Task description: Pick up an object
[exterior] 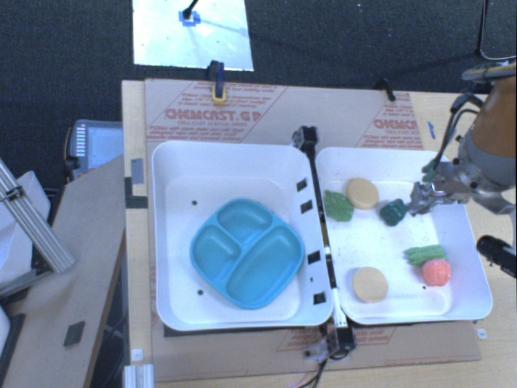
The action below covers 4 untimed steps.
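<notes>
Now the hand [422,198] sits low in the right bin [468,241]; whether it is clenched cannot be told. Just left of it, about touching, lies a dark teal lump [393,212]. Farther left are a tan disc [362,192] and green piece [339,206]; below it, a red ball [436,272].

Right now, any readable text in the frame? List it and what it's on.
"CHEMCAST GP", red print on the brown protective sheet under the white bins, left side.
A second red print on the same sheet, right side: partly cut off, too blurred to read.
Nothing readable on the blue divided plate.
</notes>
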Tool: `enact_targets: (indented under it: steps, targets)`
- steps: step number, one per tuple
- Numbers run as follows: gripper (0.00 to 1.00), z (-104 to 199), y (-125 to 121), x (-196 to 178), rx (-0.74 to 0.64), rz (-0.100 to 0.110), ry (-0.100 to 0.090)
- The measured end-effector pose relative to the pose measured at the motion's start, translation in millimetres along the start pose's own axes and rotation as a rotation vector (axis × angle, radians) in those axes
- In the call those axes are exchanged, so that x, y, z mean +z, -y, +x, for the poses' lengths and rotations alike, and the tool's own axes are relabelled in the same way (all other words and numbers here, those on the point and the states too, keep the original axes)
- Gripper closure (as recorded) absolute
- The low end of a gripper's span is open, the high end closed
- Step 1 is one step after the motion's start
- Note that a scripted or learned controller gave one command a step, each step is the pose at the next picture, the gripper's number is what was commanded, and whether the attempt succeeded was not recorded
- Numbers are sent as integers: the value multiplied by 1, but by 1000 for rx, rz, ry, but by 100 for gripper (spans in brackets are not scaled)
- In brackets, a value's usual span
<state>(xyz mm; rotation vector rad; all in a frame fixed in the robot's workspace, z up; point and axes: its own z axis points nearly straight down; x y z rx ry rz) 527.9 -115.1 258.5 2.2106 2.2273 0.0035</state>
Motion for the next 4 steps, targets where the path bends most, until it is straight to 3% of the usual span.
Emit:
enact_targets:
  steps: [4]
  targets:
    - [100, 182, -95, 7, -1, 1, -1]
